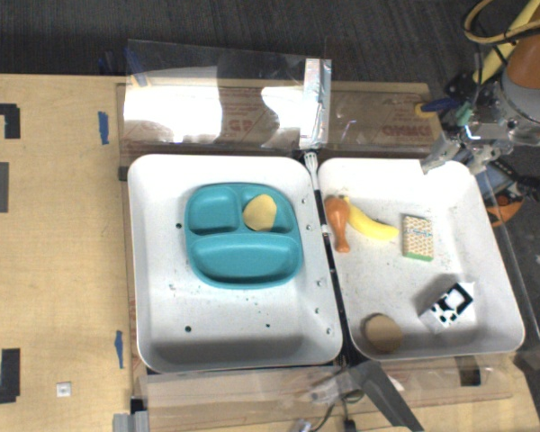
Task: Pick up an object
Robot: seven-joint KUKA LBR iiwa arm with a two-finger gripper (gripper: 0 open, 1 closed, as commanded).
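My end effector (450,151), finger state indiscernible, sits at upper right above the right bin's (499,268) far corner; the banana (373,227) lies well apart, lower left.

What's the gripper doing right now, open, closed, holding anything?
Gripper: cannot be told. It sits at the far right corner of the right bin, with no object seen in it.
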